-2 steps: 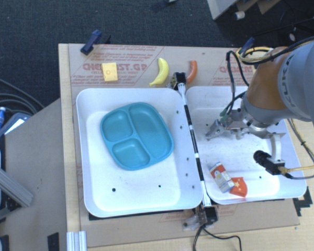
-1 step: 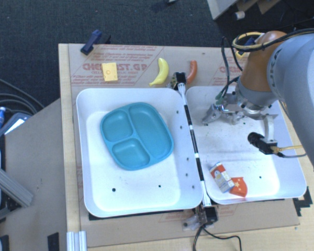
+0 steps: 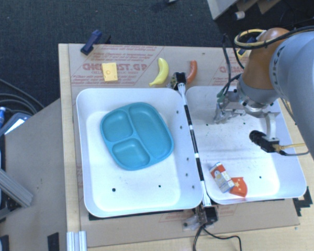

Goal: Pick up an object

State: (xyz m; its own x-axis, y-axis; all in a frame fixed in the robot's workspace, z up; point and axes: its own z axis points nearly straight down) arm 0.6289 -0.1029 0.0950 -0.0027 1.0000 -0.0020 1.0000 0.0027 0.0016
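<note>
1 arm (image 3: 262, 69) bent over R bin (image 3: 235, 143), gripper (image 3: 223, 114) pointing down.

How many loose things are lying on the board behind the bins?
4: blue piece at the left corner, yellow block, banana, orange piece beside it. The arm may hide more.

One overhead camera, slanting down onto bench (image 3: 69, 192).

Bright even overhead light, left bin (image 3: 89, 156) and right bin (image 3: 285, 166) near blown-out, soft shadow round the blue tray (image 3: 136, 135) toward 10 o'clock, carpet (image 3: 31, 25) at 11 o'clock dim, arm (image 3: 298, 72) at 3 o'clock out of focus.
</note>
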